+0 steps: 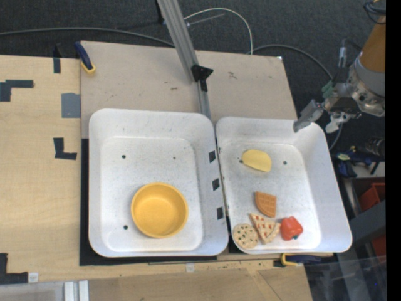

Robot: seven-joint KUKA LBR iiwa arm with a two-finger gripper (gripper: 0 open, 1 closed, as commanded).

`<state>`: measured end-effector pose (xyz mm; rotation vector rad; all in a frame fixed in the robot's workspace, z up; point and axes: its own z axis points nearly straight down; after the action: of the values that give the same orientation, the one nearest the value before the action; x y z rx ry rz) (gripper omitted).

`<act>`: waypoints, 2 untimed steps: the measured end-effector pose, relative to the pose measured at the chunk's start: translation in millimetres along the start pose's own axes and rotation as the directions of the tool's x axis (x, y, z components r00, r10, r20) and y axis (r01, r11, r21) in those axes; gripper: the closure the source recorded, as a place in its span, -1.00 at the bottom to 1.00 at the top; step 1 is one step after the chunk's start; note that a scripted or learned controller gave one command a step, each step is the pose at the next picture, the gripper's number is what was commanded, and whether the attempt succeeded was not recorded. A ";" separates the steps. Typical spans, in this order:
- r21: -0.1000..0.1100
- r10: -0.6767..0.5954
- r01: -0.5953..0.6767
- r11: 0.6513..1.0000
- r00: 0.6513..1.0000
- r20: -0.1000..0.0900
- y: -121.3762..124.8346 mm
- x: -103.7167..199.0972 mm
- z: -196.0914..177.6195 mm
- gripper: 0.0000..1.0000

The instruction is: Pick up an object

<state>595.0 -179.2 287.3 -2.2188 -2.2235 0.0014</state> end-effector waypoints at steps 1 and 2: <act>0.000 0.000 0.000 1.000 1.000 0.000 0.0 -0.1 0.0 -1.00; 0.005 0.000 0.000 1.000 1.000 -0.001 3.4 7.9 47.7 -1.00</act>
<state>598.4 -171.3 239.6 -2.2160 -2.2205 0.0059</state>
